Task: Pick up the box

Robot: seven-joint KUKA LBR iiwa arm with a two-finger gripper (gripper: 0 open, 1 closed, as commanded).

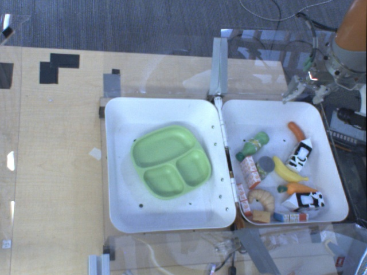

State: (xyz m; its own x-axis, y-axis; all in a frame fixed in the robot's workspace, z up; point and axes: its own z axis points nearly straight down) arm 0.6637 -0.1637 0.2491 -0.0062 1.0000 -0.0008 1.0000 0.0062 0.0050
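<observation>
box point(250, 172) half under toys; end effector point(304, 90) blurred, arm cropped.

one fixed camera looks down at a slant from above the surface point(57, 153), framing both white bins point(114, 153) side by side from moderately near.

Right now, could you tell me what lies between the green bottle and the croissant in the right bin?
In the camera view, the red-and-white box lies between the green bottle and the croissant.

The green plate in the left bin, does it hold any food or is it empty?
Empty. The green plate lies flat in the left bin, and all three compartments show bare green. The toy food lies in the right bin.
</observation>
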